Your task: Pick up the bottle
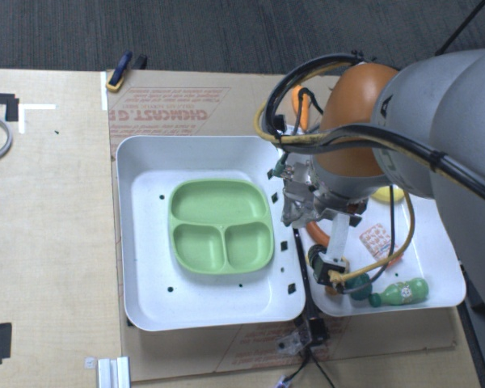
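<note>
A green bottle lies on its side in the near right corner of the right bin, its darker cap end pointing left. My gripper hangs low over the left edge of that bin, near the wall between the two bins. It is up and to the left of the bottle, well apart from it. The wrist and its orange band cover the gripper from above.
The left bin holds a green divided plate. In the right bin an orange piece lies beside the gripper, with a pink patterned card and a yellow object farther right. The arm hides much of this bin.
</note>
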